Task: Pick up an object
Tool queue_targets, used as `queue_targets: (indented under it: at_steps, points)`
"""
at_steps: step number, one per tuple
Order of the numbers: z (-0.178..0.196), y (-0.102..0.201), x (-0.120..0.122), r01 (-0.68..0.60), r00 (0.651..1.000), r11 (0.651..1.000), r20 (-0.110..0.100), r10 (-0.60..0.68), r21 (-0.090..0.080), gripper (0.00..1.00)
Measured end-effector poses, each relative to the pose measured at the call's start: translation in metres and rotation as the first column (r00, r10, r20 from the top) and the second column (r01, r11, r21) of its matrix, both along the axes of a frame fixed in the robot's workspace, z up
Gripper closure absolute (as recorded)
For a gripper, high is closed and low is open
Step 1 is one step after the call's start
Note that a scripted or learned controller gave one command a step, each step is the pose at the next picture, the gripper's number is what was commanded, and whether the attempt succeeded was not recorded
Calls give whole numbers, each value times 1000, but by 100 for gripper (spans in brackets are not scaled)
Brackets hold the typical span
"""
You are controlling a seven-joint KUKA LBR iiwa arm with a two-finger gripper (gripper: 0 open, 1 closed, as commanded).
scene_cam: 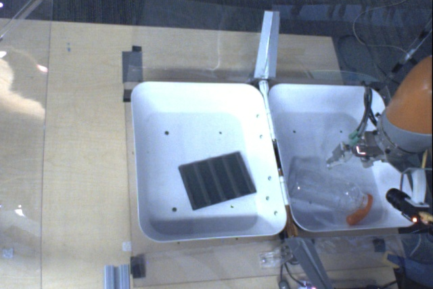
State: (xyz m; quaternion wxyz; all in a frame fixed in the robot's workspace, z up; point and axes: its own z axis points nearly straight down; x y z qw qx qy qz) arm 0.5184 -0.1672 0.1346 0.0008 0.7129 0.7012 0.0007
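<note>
Nearest in the right bin [308, 101] sits an orange curved piece [360, 210] beside a clear plastic cup [323, 189]; hand [346, 151] hovers over them, grip state hidden. Black ridged panel [217, 180] lies in the left bin [157, 105].

arm [413, 112] cropped at right edge, tool [345, 151] fingers indistinct

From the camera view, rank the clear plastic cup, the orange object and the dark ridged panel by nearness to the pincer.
Measured from the pincer, over the right bin:
1. Clear plastic cup, lying just below-left of it in that bin.
2. Orange object, by the bin's near edge.
3. Dark ridged panel, in the left bin.
</note>
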Motion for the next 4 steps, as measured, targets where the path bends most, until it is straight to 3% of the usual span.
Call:
queue_targets:
  at_steps: [1,2,3,4]
  points:
    - [-45,-24,-26,-126,992,992,12,126,-5,0]
    - [-44,70,-25,-162,987,987,17,162,-2,0]
    - [51,128,-29,-92,996,996,5,92,0,0]
    - [-15,21,38,203,979,979,0,-203,-1,0]
